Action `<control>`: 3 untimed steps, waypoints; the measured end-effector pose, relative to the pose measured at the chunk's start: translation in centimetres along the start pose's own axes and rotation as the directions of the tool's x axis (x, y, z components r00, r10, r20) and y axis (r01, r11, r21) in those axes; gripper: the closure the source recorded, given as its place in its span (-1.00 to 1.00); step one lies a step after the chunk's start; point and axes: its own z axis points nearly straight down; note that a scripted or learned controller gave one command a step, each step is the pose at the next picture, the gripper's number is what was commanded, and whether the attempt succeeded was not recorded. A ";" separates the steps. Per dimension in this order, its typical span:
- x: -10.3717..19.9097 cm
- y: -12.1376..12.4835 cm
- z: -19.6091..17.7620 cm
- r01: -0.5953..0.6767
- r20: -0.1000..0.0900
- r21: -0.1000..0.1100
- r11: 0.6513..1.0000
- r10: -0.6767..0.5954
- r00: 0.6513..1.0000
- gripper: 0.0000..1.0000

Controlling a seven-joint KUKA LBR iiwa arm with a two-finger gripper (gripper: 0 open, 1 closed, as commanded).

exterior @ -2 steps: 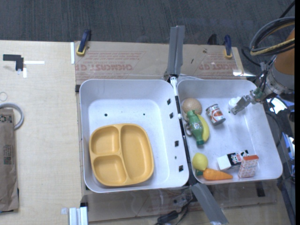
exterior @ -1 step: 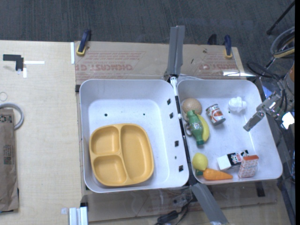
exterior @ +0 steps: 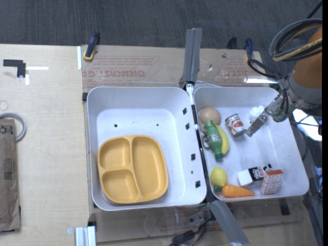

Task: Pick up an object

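The gripper (exterior: pixel 254 127) is seen low in the right bin (exterior: pixel 287 152) — just beside a small red-and-white can (exterior: pixel 234 123), not touching it. Its fingers are set narrowly apart, with nothing held between them.

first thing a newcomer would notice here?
Probably the big yellow divided plate, alone in the left bin. Next, the clutter in the right bin: a green bottle lying against a banana, a small can, and a lemon, carrot and small boxes along the near edge. The gripper reaches in from the right, close beside the can.
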 end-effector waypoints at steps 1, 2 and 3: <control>2.0 4.9 4.6 0.394 -0.001 0.000 0.919 -0.394 0.919 -1.00; 1.4 7.3 10.6 0.340 0.004 0.004 0.940 -0.340 0.940 -1.00; 6.1 9.2 0.7 0.384 0.001 -0.001 0.923 -0.384 0.923 -1.00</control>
